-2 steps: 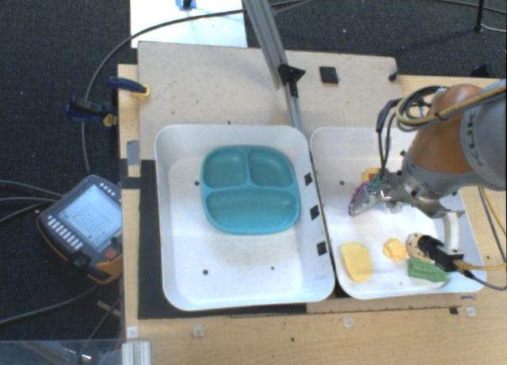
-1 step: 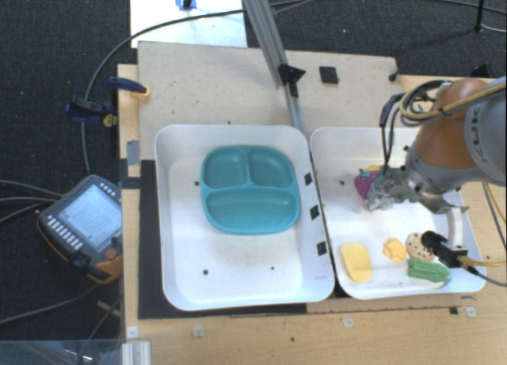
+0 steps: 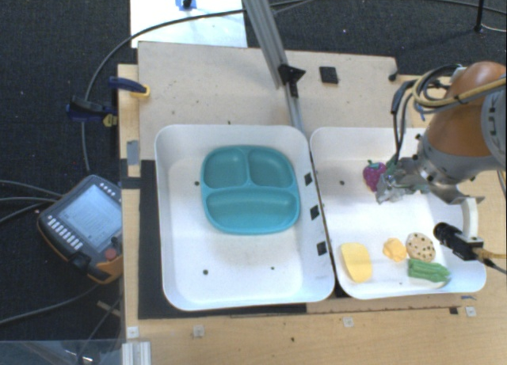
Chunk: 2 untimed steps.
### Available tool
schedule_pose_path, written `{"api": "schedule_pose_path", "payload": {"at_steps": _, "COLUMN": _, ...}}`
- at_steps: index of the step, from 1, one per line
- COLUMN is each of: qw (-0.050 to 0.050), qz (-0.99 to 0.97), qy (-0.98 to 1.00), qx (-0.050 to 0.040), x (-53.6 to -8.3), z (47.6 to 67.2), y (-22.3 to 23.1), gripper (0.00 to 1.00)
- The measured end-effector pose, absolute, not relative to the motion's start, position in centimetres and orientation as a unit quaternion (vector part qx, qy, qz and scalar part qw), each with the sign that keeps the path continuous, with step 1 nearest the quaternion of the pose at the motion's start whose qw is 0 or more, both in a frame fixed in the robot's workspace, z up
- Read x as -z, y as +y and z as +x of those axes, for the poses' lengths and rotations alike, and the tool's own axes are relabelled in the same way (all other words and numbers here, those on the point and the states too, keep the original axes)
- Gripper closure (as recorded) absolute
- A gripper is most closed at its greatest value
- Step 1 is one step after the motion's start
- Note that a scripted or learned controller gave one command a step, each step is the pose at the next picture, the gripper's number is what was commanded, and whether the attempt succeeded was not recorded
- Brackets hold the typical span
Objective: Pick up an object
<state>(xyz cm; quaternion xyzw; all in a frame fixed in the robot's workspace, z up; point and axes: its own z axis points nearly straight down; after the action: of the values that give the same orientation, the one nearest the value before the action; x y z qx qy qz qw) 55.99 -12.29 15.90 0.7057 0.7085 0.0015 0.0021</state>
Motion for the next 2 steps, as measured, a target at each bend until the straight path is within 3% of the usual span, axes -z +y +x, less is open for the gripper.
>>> {"api": "schedule_pose_path", "payload": {"at_steps": 2, "qw": 0.002, "qz": 0.705, "qy": 0.709, "qx": -0.0015, "x": -23.5, "z": 55.8, "y": -11.9, "gripper": 1.0}}
